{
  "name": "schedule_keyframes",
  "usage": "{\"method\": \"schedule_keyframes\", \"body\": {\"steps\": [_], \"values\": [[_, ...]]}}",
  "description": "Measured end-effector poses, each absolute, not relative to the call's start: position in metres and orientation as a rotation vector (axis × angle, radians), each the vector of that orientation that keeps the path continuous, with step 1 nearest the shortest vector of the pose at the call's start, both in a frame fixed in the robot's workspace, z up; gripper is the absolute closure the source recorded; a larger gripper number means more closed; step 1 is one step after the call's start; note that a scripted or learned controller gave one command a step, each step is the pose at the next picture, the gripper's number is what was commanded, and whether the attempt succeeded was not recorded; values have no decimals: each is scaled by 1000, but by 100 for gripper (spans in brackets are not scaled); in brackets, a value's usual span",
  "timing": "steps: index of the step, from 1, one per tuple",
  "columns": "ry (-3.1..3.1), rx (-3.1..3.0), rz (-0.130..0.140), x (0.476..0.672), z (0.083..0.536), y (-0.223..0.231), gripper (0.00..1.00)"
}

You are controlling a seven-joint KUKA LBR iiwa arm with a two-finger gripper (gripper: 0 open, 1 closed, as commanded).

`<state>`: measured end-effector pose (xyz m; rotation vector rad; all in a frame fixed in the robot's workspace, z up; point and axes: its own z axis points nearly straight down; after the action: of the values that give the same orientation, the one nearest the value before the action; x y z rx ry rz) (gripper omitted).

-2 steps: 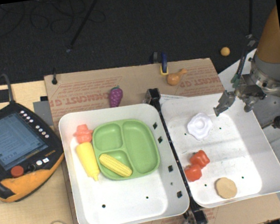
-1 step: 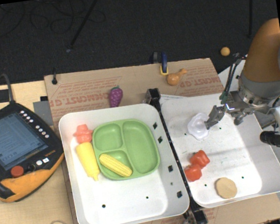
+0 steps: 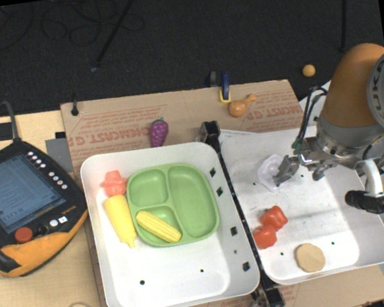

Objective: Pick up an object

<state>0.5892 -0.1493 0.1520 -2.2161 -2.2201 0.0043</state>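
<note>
Gripper [image 3: 285, 171] sits in right bin [image 3: 377, 246], above the red pepper [image 3: 269, 226]. Jaws: can't tell if apart. Cookie [image 3: 310, 257] lies below the pepper.

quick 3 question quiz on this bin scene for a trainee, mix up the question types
1. True or false: the corn cob lies in the green divided plate.
2. Which bin holds the red pepper: left or right?
3. The tan round cookie lies: A) near the right bin's front edge, B) on the plate, C) outside the bins.

Key: 1 true; 2 right; 3 A.
</note>
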Motion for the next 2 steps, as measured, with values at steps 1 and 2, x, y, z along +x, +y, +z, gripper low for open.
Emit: {"method": "schedule_keyframes", "body": {"steps": [1, 2], "values": [[-2219, -2218, 4, 592, 104, -155, 0], [-2217, -2220, 3, 592, 87, -154, 0]]}}
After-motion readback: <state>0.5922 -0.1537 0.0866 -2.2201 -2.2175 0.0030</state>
